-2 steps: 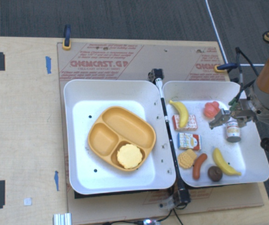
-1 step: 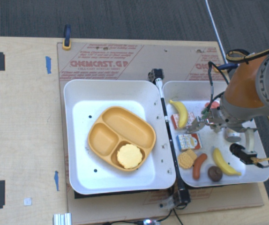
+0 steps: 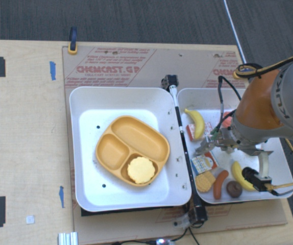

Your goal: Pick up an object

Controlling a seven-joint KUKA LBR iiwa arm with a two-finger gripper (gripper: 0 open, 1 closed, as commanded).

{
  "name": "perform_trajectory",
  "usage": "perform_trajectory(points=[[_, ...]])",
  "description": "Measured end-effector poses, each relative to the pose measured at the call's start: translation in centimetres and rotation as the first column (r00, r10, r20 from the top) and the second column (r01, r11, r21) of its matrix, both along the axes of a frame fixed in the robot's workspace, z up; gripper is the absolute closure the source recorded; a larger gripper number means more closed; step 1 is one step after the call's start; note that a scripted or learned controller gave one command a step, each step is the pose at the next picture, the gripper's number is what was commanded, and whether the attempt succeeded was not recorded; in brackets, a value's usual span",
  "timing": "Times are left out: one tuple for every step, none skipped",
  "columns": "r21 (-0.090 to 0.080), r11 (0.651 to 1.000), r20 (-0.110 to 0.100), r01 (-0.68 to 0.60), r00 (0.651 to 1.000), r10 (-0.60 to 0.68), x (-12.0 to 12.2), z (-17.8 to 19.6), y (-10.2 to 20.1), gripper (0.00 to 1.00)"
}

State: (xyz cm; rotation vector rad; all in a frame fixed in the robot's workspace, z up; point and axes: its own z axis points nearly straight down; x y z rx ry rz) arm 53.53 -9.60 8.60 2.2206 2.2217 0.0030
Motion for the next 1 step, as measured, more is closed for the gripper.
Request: perform_trajectory(points=[[-0.001, 1.0, 0.002, 0.0, 1.0, 0.0, -2.6, 0.01, -0.28, 0.0]])
